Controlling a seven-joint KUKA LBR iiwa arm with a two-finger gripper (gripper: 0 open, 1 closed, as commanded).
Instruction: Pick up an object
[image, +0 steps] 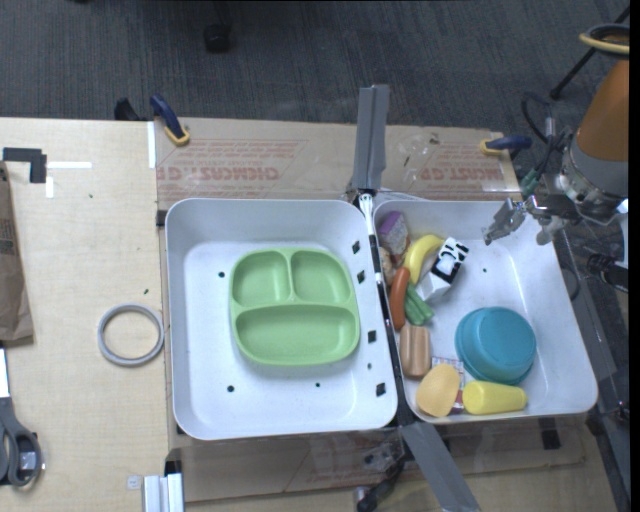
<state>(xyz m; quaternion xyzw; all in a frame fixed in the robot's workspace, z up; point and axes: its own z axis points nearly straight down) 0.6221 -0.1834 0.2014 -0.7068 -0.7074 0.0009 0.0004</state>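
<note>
My gripper (521, 228) hangs over the back right corner of the right bin (560, 300), its two fingers spread open with nothing between them. In that bin, along the left side, lie a purple item (393, 232), a banana (421, 254), a black-and-white object (449, 262), an orange carrot (399, 297) and a green piece (419, 309). A blue bowl (496, 343) sits upside down near the front. Beside it are a brown block (415, 350), a yellow-orange round piece (437, 390) and a yellow cylinder (494, 398). The gripper is well behind the bowl and right of the banana.
The left bin (190, 330) holds a green divided plate (295, 305). A grey bar (371, 140) runs back from the wall between the bins. On the bench to the left lie a tape ring (131, 333) and scissors (16, 455). Blue clamps (170, 118) grip the cardboard behind.
</note>
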